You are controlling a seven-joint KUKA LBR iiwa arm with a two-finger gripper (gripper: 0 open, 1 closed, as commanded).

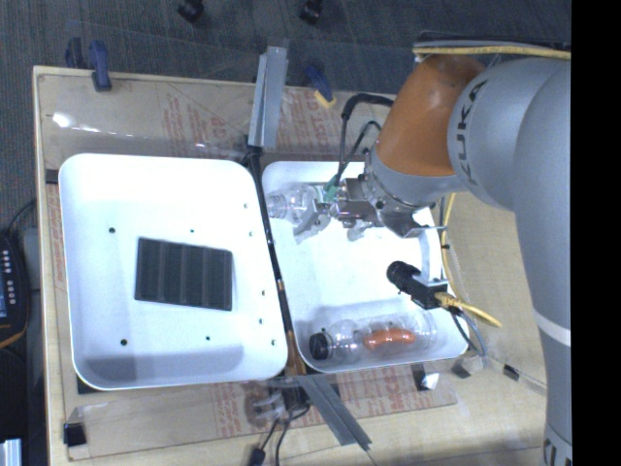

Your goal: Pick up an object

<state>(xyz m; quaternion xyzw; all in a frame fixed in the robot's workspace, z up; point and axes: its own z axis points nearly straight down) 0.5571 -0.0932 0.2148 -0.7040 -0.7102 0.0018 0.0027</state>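
Note:
A clear plastic bottle (374, 340) with a black cap and something orange inside lies on its side along the near wall of the right bin (320, 280). In the left bin (87, 260), a flat black ribbed rectangle (184, 273) rests near the middle. My gripper (299, 208) hangs over the far left corner of the right bin, close to the divider between the bins. It is well apart from the bottle, and I see nothing held in it.
The grey arm with its orange band (427, 115) covers the far right part of the right bin. A metal rail (267, 95) stands behind the bins, with blue clamps (97, 61) on the bench's far edge.

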